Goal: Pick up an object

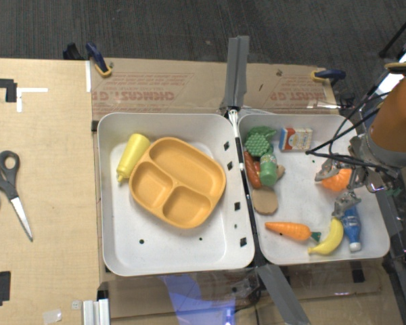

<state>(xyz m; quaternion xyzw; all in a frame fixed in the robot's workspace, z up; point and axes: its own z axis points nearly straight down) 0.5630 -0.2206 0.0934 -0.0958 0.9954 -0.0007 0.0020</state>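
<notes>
In the right bin point(294, 202) my gripper point(340, 185) reaches in from the right edge, below the orange-banded wrist point(396, 124). An orange toy fruit point(336, 181) sits between its two metal fingers point(327, 174), and they are shut on it. Just below lie a blue tube point(351, 226) and a yellow banana point(329, 239). A carrot point(289, 231) rests near the front of this bin. Along its left wall are a green knobbly toy point(258, 143), a green and orange piece point(266, 167) and a brown oval piece point(264, 200). A small red and white carton point(296, 139) stands at the back.
The left bin point(122, 242) holds an orange divided plate point(178, 181) and a yellow bottle point(132, 156). Scissors point(10, 185) lie on the bench at far left. A grey divider post point(235, 73) stands between the bins at the back. Cables point(355, 124) hang by the arm.
</notes>
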